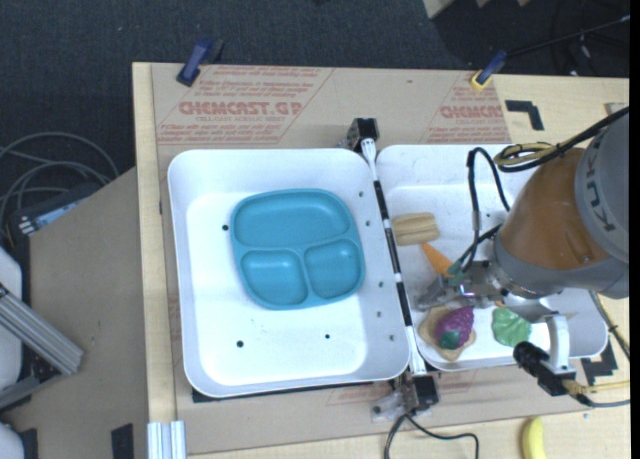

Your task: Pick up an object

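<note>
Camera view: purple object [456, 326] apparently just under hand [452, 294].

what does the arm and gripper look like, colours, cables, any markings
The arm is a thick rounded grey body with a wide orange band above the wrist and part of some dark lettering near the frame's edge. A black cable loops along it. The gripper is grey metal.

On the table [150, 247], the left white bin [200, 347] holds a blue divided plate [297, 247], while in the right bin [420, 162] the claw [450, 292] hangs above a purple object [457, 326], near a tan block [414, 228], an orange piece [437, 257] and a green piece [509, 327].
</note>
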